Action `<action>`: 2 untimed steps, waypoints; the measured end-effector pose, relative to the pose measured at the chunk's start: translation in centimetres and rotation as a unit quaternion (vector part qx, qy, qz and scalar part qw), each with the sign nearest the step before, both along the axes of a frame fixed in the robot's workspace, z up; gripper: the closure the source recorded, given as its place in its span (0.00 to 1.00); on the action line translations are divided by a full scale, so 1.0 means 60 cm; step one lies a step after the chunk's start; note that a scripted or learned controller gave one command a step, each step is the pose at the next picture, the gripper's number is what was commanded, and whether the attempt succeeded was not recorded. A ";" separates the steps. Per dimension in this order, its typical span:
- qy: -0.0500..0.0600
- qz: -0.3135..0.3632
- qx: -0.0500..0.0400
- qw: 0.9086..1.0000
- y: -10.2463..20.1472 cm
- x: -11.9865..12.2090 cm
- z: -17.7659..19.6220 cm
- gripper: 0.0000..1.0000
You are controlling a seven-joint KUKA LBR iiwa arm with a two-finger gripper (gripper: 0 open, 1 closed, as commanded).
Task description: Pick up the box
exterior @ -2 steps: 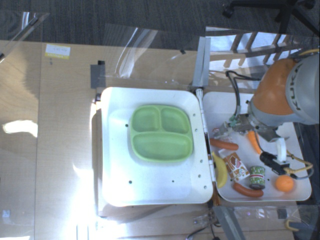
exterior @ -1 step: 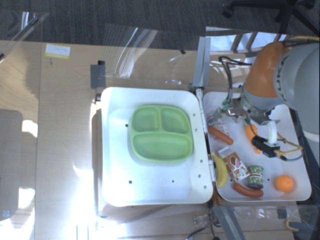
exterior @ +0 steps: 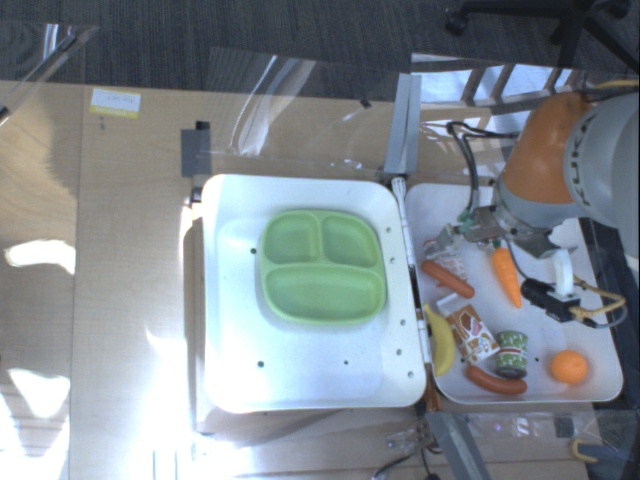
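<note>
The box [exterior: 473,334] lies below the claw [exterior: 462,230], apart from it; claw's state unclear. The right bin [exterior: 600,388] holds it; the left bin [exterior: 230,368] holds a green tray [exterior: 323,268].

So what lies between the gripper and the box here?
In the camera view, one sausage lies on the bin floor between the gripper and the box.

Bins [exterior: 230,368]: smooth white plastic, slight sheen. Tray [exterior: 322,268]: matt green plastic. Box [exterior: 472,334]: printed card. Bench [exterior: 100,268]: pale wood, glare.
</note>
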State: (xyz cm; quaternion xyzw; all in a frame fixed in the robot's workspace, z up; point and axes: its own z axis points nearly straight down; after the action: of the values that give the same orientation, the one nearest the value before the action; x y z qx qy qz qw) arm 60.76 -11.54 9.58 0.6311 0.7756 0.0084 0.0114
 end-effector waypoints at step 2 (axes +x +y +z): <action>0.000 0.024 -0.001 1.000 -0.016 -0.058 -0.001 0.00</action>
State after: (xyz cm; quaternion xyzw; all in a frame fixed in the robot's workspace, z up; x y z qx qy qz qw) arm 57.31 -12.50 9.53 0.6120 0.7907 0.0076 0.0119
